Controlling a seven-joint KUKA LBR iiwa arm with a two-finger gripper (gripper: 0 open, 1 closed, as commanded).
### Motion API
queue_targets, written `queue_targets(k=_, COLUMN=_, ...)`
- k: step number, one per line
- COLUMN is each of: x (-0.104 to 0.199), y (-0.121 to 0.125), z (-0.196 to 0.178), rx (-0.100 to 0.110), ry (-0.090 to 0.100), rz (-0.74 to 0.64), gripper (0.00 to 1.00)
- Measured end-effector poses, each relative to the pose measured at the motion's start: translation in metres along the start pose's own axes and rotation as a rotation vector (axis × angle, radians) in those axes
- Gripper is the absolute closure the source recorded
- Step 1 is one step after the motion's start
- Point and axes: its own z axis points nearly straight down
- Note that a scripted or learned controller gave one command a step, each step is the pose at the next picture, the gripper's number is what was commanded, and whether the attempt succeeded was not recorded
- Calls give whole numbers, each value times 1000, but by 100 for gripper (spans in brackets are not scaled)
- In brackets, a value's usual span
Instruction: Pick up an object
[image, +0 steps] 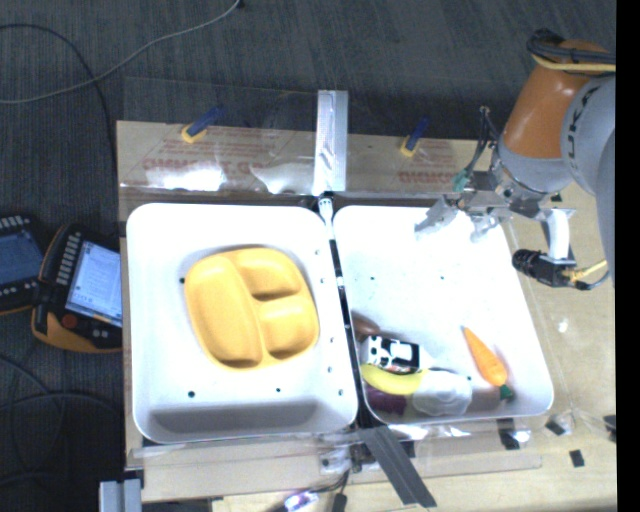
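Claw (455, 222) spread, empty, far edge of right bin (440, 290) | toy carrot (486, 358) near-right: light, rigid, slick; pinch mid-body across width.

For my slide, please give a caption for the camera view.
End effector above the right bin's far edge; carrot and banana below.

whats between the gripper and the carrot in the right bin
In the camera view, only bare white bin floor lies between the gripper and the carrot.
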Motion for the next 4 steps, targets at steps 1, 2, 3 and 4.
queue_targets(k=1, x=-51, y=-70, z=9, rx=0, ry=-1, rz=93, gripper=0)
queue_targets(k=2, x=-49, y=-111, z=101, rx=-2, ry=2, rz=81, gripper=0)
queue_targets(k=3, x=-49, y=-134, z=106, rx=-32, ry=2, rz=93, gripper=0)
queue_targets(k=4, x=-51, y=-134, z=100, rx=-26, ry=1, rz=96, gripper=100)
